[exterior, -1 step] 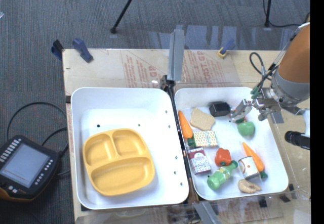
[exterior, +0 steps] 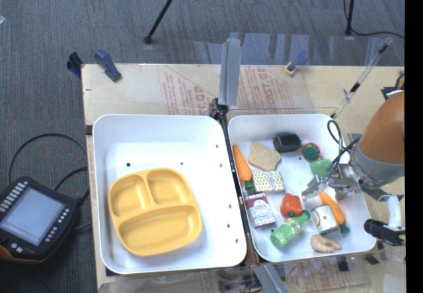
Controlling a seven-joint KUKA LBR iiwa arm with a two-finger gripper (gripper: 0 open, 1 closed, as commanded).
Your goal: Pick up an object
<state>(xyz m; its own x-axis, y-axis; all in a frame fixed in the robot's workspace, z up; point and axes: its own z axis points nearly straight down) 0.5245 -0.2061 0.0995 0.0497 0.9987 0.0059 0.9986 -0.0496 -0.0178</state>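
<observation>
The right bin holds several toy foods: a long carrot, a bread slice, a black block, a strawberry, a green piece, a patterned cracker, a red box, a red pepper, a green bottle, a can, a short carrot and a tan piece. My gripper hangs low over the bin's right half, just above the red pepper and the short carrot. Nothing visibly sits in its grasp.
The left bin carries a yellow divided plate. A grey post stands behind the bins' shared wall. A teach pendant lies on the floor at left. Tripod legs cross the carpet behind the bench.
</observation>
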